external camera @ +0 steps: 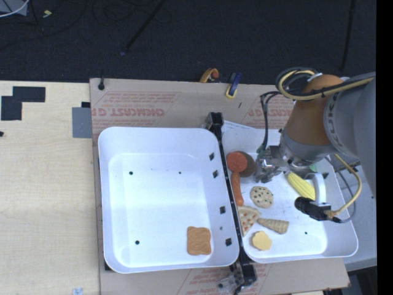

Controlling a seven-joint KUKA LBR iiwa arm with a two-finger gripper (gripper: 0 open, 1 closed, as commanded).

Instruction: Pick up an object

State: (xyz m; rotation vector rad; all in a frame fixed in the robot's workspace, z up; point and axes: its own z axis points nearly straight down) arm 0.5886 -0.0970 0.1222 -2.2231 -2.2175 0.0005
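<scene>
The left bin (116,165) holds one toast slice (199,240), the right bin (344,244) six toy foods beneath the gripper (265,169), finger state unclear.

Even, fairly bright overhead light is falling on the desk (43,183), and the two white bins are reflecting it strongly: the left bin (123,165) is glaring to near blank white with soft grey shading along its walls. The dark floor behind is staying dim and murky. Shadows are lying short and soft. The picture is looking slightly soft and grainy, with small details smearing.
</scene>
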